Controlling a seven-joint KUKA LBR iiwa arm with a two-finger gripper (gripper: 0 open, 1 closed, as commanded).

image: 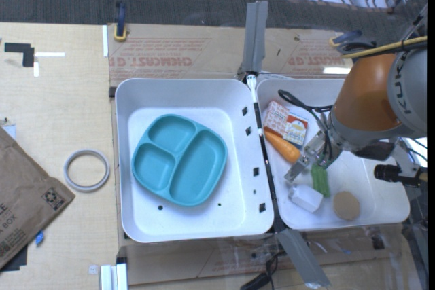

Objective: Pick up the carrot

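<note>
1. Desk (54,112) carries two white bins; left bin (129,214) holds a blue plate (179,158).
2. Right bin (380,217): carrot (280,145) lies near the divider, against a snack packet (285,122).
3. Pincer (300,170) hangs just beside the carrot's tip, seemingly lined up for it; grip unreadable, carrot not held.

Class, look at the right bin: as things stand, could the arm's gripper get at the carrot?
Probably yes. The gripper hangs right by the carrot, whose orange top lies uncovered; a snack packet crowds one side.
</note>
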